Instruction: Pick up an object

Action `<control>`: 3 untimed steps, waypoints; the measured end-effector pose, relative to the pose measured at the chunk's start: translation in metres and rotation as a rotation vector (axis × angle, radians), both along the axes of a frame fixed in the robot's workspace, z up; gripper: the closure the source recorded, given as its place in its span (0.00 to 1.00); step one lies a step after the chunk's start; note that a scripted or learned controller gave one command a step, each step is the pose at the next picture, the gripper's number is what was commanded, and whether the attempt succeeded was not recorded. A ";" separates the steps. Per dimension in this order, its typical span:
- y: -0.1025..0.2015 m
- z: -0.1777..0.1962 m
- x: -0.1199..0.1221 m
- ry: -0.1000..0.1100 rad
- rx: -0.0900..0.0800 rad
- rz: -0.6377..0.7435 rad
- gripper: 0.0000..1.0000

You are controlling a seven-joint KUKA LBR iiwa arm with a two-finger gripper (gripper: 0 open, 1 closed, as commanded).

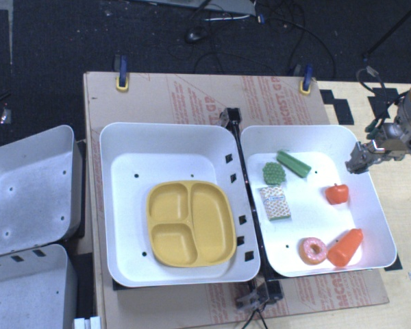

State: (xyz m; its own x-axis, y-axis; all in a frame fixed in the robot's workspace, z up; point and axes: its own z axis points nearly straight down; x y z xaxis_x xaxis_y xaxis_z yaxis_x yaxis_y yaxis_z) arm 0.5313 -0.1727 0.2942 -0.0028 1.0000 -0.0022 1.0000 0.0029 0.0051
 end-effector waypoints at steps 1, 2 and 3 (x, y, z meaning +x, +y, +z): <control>0.044 -0.019 0.011 0.006 0.003 0.004 1.00; 0.087 -0.023 0.028 0.004 0.002 0.004 1.00; 0.145 -0.025 0.042 0.004 0.003 0.005 1.00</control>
